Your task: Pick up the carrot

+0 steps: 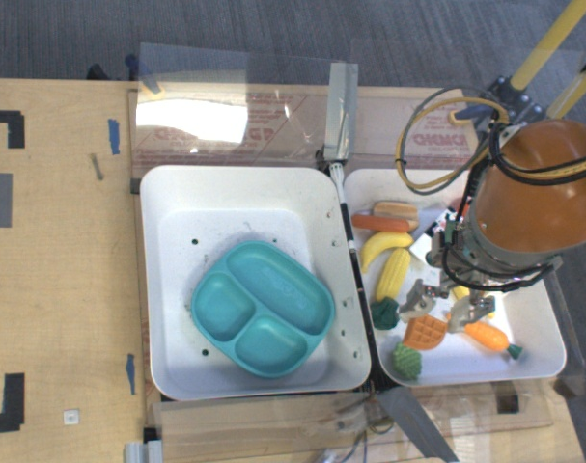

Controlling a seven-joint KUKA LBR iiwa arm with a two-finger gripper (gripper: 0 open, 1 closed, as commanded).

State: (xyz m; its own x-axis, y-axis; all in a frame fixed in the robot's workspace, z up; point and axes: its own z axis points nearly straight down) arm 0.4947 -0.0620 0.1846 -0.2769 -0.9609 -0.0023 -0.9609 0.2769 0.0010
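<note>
The carrot [489, 336], orange with a green stub at its right end, lies near the front right of the right bin [544, 360]. My gripper [451, 303] hangs over the bin's middle, just up and left of the carrot. Its two metal fingers [421, 298] stand spread apart and open, with nothing held between them. The right finger ends close above the carrot's left end. The arm's orange band [539, 186] covers the back right of the bin.
A waffle piece [426, 333] lies just left of the carrot, with broccoli [405, 360] in front of it. Corn [394, 273], a banana [377, 249], a hot dog [395, 210] and a dark green piece [384, 312] crowd the bin's left side. The left bin [167, 210] holds a teal divided plate [262, 307].
</note>
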